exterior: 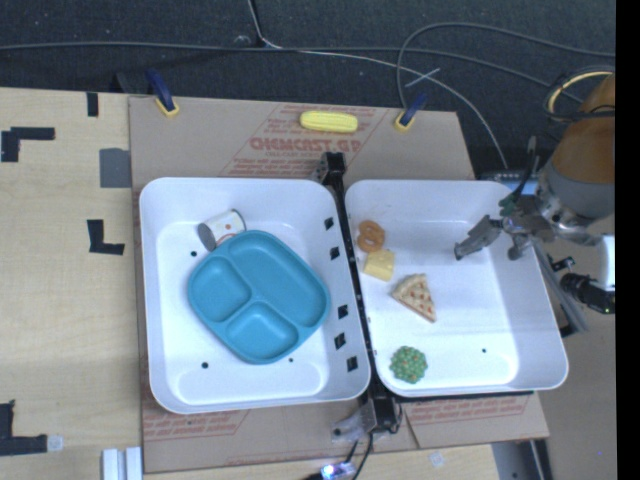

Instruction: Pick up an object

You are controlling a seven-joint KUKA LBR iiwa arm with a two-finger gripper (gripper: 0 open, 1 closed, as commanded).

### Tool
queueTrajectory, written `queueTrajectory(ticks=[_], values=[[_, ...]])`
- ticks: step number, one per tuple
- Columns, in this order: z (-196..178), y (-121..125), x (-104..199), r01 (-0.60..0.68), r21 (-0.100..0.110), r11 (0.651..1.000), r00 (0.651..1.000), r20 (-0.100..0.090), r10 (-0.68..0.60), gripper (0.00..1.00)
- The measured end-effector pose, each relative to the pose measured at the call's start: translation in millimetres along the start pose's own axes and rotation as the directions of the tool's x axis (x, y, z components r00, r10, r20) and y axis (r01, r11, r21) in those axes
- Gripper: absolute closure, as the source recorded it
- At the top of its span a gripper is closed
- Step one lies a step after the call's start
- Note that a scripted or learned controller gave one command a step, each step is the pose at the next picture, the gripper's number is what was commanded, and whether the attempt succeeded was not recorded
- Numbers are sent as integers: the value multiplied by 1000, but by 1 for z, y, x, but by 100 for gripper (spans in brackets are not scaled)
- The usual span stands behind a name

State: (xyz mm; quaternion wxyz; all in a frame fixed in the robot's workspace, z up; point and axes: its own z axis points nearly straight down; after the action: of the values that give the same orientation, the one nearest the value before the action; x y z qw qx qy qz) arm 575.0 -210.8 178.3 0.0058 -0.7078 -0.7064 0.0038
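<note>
We have no single named target, so any item in the right bin [530,358] will do: a pretzel [371,235] and a cheese cube [379,265] touching or nearly touching at the bin's left wall, a pizza slice [415,297] just right of them, and a broccoli floret [408,364] alone near the front. The left bin [160,368] holds a blue tray [258,295] and a small cup [220,229] on its side at the tray's far-left corner.

The gripper [482,240] hovers over the right bin's far-right part, fingers spread and holding nothing, well apart from every item.

We judge the main risks to be these: a descent here would close on bare floor; going for the pretzel or cheese could jam a finger against the wall or nudge both; the flat slice may slip from the fingers.
</note>
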Motion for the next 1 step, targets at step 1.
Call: queueTrajectory(ticks=[1], values=[[-7, 3, 0, 3, -12, 1000, 1000, 3, -3, 0]])
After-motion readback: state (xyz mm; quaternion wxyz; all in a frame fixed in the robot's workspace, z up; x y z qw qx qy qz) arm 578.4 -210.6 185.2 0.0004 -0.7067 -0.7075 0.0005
